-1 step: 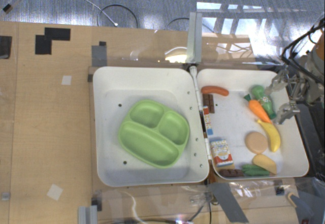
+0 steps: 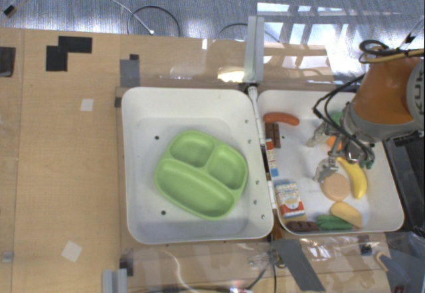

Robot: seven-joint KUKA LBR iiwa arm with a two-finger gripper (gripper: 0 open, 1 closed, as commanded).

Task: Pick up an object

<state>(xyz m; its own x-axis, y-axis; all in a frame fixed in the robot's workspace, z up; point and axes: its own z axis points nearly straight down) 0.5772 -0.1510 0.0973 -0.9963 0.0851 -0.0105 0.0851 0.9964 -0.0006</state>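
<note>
Trouble could come from the crowd of toy food in the right bin. We see the gripper low, touching the round tan piece, w/ the banana just beside. We can't tell if it's clenched or released. It may bump the banana & slip off.

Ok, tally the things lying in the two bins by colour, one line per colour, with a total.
Green: 2, the divided plate and a dark green item
Yellow: 2, the banana and a yellow piece
Red-orange: 1, the sausage
Brown: 2, bars
Tan: 1, round piece
Blue and red: 1, carton
Total: 9
</note>
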